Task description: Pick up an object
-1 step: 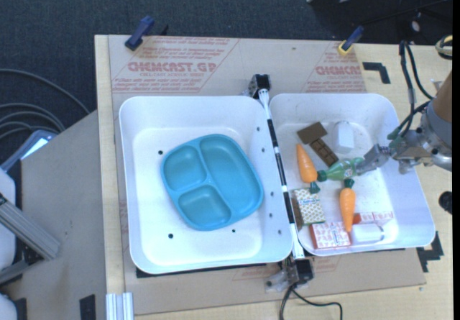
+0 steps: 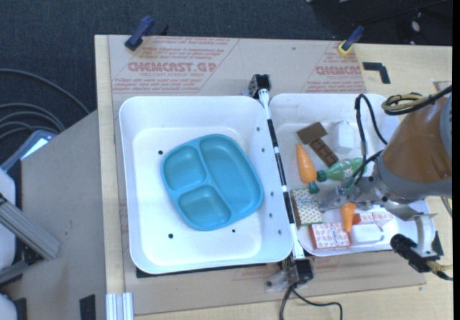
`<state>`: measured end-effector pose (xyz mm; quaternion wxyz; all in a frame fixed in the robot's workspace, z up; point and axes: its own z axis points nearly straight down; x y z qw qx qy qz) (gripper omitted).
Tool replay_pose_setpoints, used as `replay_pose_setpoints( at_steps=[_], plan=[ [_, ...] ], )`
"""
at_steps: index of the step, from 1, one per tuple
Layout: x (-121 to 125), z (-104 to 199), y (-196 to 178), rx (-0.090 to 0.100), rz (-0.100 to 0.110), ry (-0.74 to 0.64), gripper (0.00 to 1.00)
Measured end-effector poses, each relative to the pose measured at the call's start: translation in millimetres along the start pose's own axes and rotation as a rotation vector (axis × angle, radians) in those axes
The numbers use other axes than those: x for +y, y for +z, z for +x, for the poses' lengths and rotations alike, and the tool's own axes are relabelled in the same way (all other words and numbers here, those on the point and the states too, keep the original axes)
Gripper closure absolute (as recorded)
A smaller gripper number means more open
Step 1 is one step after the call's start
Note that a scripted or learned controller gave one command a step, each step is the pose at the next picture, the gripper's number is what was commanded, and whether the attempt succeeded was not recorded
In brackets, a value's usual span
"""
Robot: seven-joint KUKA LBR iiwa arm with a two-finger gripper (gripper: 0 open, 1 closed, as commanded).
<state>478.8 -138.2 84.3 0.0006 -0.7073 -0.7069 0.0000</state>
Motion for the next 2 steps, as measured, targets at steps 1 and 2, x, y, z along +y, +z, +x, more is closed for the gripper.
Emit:
replay_pose_setpoints(
  at_steps=[1, 2],
  plan=[
    [0, 0, -10, -0.001, -0.001, 0.001, 1.00],
    [18, 56, -100, 0.000, -0.001, -0.002, 1.00]
  ],
)
